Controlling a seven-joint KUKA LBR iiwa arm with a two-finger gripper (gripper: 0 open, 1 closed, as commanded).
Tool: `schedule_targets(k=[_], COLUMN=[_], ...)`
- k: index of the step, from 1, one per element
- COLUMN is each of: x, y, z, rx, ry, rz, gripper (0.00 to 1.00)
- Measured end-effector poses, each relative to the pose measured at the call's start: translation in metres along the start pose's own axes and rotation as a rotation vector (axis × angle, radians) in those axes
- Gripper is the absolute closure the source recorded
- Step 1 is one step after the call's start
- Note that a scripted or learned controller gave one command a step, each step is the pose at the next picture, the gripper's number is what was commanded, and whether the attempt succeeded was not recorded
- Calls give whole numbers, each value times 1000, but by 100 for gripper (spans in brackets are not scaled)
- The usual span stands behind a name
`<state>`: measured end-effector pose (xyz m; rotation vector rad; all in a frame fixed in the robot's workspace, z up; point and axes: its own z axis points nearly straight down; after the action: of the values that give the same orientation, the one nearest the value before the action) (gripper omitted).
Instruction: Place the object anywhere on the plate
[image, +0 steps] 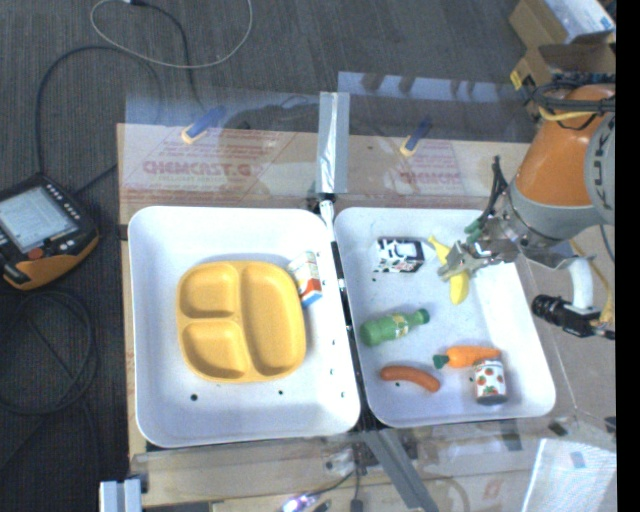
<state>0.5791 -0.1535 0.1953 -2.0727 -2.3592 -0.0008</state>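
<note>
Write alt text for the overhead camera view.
The gripper hovers over a banana in the right bin, beside a green bottle, sausage and carrot. The yellow plate sits in the left bin.

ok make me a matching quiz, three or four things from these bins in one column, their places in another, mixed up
Things:
1. plate
2. bottle
3. banana
4. carton

Places:
A. right bin, near its middle
B. left bin, against the plate's right rim
C. middle of the left bin
D. right bin, just under the hand

Pairs: 1-C, 2-A, 3-D, 4-B
</note>
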Motion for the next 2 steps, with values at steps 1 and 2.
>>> schedule_targets(k=[1,2], x=[62,121], y=[27,23], z=[13,-57], rx=[3,1], ry=[-1,-2], rz=[-142,-125], gripper=[100,100])
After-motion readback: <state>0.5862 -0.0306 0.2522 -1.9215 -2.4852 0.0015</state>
